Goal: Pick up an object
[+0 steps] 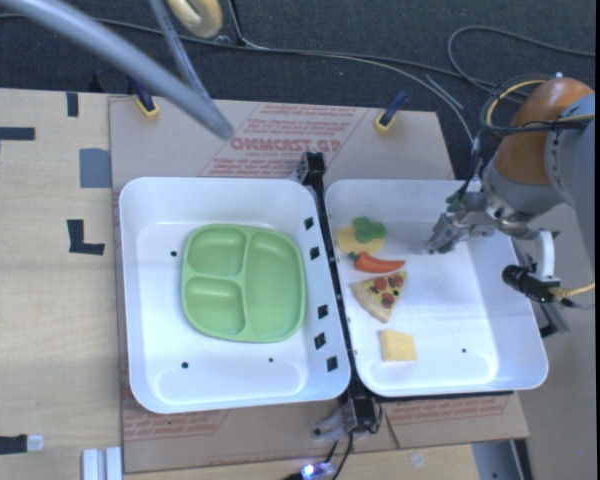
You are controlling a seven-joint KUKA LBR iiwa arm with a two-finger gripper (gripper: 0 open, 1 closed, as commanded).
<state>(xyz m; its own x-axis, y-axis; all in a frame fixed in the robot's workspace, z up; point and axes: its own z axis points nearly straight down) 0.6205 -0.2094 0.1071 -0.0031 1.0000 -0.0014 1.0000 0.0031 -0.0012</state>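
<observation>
Green sectioned plastic plate (244,281) fills the left white bin (140,268); orange toy chili pepper (378,263) lies pointing right, toy pizza slice (382,294) just below. Claw (448,230) nearby, can't tell its spread.

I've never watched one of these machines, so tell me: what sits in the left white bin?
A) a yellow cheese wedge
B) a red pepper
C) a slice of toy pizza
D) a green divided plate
D: the green divided plate lies in the left bin, while the pizza slice, cheese wedge and red pepper all lie in the right bin.
</observation>
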